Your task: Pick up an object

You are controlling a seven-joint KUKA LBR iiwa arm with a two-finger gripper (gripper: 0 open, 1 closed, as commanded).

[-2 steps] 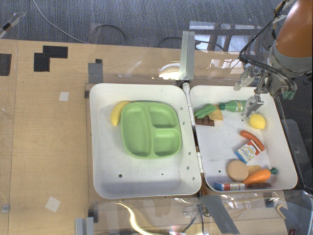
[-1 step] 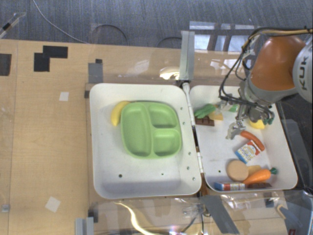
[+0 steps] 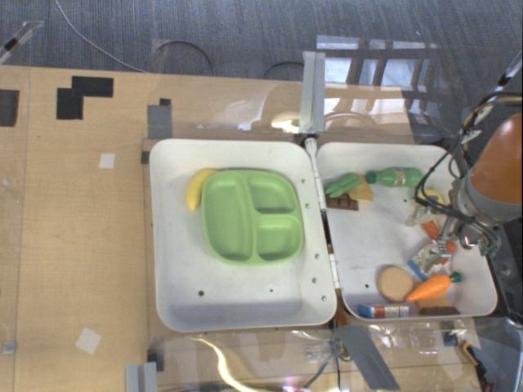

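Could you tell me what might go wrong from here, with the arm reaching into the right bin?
1. The gripper sits low among crowded items: the carrot, the tan disc and a marker lie close together, so a grasp may nudge neighbours or catch two things.
2. These items lie near the right bin front wall, which could block a clean descent.
3. Dark cables hang over the bin and might snag.

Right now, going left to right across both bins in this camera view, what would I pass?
Banana → green tray → green bottle → carrot → gripper, low over the right bin.
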